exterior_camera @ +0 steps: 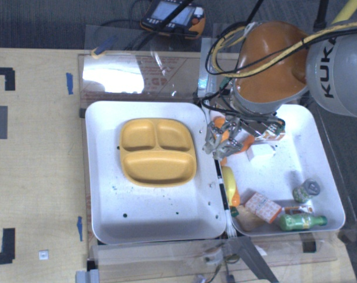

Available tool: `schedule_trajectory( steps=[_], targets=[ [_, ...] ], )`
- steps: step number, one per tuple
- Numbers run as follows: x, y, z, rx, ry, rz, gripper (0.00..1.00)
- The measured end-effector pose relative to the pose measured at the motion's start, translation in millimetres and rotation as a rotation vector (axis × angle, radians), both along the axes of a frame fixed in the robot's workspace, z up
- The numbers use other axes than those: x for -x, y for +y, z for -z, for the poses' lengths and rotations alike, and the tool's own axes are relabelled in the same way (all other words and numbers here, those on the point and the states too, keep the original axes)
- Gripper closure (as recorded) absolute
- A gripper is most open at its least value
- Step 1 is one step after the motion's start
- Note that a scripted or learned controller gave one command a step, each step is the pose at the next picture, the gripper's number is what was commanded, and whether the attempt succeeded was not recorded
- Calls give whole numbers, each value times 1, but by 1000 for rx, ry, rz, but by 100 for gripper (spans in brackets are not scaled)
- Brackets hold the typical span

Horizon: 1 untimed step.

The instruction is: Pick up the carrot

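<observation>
Under the arm's wrist, at the upper left of the right-hand bin (320, 135), something orange shows among the gripper's (225, 143) metal parts. This looks like the carrot (240, 147), a short orange piece with its visible end pointing down and right toward the bin floor. It sits right at the fingers, close to the wall that divides the two bins. Whether the fingers are clamped on it or merely around it cannot be told, since the wrist and cables cover most of the claw from above.

Just below the gripper, a yellow banana-like piece (230, 184) lies along the dividing wall, upright in the view. Further down, near the bin's front edge, lie a small patterned box (263, 207) and a green bottle (301, 221) on its side, with a small grey-green round item (305, 190) above the bottle toward the right wall.

The left bin (102, 175) holds a yellow divided plate (158, 151) with three compartments, lying flat near its middle and well apart from the gripper. The arm (337, 69), grey with a broad orange band, reaches in from the right, yellow and black cables looping over it.
</observation>
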<state>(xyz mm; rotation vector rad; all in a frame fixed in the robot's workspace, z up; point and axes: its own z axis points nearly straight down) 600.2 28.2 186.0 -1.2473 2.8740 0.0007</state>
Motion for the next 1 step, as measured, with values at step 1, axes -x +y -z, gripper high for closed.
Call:
schedule_trajectory(
  steps=[1],
  targets=[
    [27,-57,-55,2,-1,-164,100]
  ],
)
